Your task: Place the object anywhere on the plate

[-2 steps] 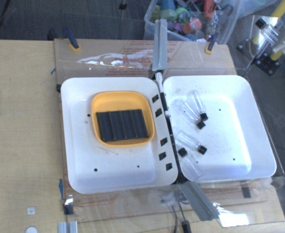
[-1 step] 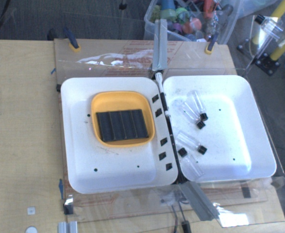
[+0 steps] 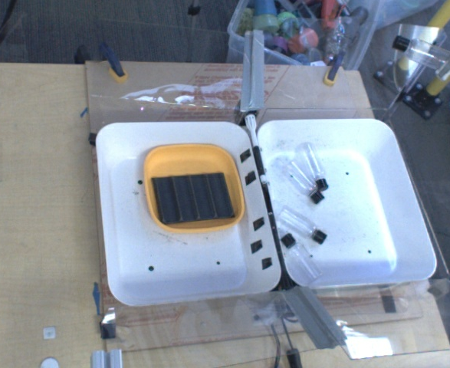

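From the camera view you look down at a slant on a pale wooden surface carrying two shallow white bins side by side. In the left bin sits a yellow plate with rounded corners. A dark ribbed slab lies flat on that plate, well inside its rim and slightly toward the near edge. The right bin holds several clear vials with black caps: two lie close together near its middle, and others lie close to the divider between the bins. Beyond the bins, a clear tub holds colourful odds and ends. You cannot tell the state of the end effector from this view.
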`<act>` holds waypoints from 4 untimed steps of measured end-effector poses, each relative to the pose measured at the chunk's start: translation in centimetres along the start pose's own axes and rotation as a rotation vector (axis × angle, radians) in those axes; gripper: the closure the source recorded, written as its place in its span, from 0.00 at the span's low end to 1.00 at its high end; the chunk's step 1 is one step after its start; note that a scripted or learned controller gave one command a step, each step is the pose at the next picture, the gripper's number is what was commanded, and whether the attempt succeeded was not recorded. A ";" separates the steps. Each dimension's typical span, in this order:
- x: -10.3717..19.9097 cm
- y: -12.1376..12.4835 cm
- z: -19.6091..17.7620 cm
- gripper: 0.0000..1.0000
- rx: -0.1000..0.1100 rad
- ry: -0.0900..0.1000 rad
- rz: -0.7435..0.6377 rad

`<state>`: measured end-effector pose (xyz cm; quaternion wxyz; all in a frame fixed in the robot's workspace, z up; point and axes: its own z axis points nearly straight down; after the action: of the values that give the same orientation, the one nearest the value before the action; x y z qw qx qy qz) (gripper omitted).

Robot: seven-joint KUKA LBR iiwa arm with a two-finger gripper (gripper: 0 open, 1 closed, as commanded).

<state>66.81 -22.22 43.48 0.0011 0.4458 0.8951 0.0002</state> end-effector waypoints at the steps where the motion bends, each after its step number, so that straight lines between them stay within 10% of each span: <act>1: 3.9 -5.3 -0.1 1.00 0.001 0.002 0.038; 3: 0.4 -0.5 -0.1 1.00 -0.003 -0.006 -0.540; 4: 3.4 -4.7 -0.1 1.00 -0.003 -0.002 -0.939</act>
<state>61.05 -22.36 43.58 0.0023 -0.0074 1.0000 0.0005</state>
